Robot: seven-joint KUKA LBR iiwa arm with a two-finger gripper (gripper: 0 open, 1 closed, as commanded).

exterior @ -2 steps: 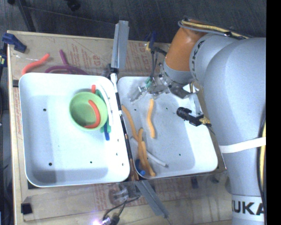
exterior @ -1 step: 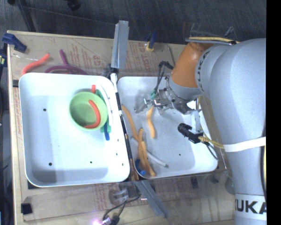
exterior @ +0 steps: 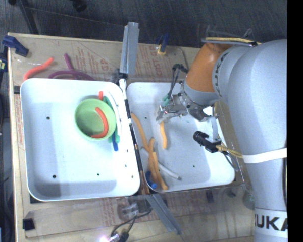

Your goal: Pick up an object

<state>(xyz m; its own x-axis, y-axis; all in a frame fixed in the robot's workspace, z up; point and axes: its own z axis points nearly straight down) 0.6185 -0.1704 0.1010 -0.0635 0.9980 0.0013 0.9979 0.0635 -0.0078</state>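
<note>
Orange stick [exterior: 163, 136] lies on the floor of the right-hand bin [exterior: 194, 158], near its middle, lengthwise running up and down the view, upper end just under the gripper [exterior: 165, 112]. Gripper sits low over the upper middle of that bin, arm coming in from the right. Can't tell if it's wide or narrow, too small and cluttered there. Can't tell if it touches the stick either; nothing seen held.

Same bin, other stuff:
- long orange strip [exterior: 138, 128] along the left wall, slanted
- two more orange sticks [exterior: 154, 161] lower left, overlapping, running toward the bottom corner
- small blue thing [exterior: 149, 177] at the bottom left corner, touching those sticks
- pale grey rod [exterior: 170, 173] beside them on the floor, tilted

Left-hand bin [exterior: 55, 160]: green bowl [exterior: 91, 116] upright in the upper right part, red-orange curved piece [exterior: 105, 124] lying inside it against the right rim. Blue piece [exterior: 114, 144] just beside the bowl at its lower right. Green strip [exterior: 110, 104] by the bowl's upper right edge, near the bin wall.

Bench [exterior: 81, 210] outside the bins: purple hose [exterior: 70, 74] and an orange-handled tool [exterior: 39, 68] above the left bin, blue clamp [exterior: 14, 45] at the top left corner, a second blue clamp [exterior: 163, 41] at the top edge. Grey metal bar [exterior: 129, 47] stands up between the two bins at the top.
</note>
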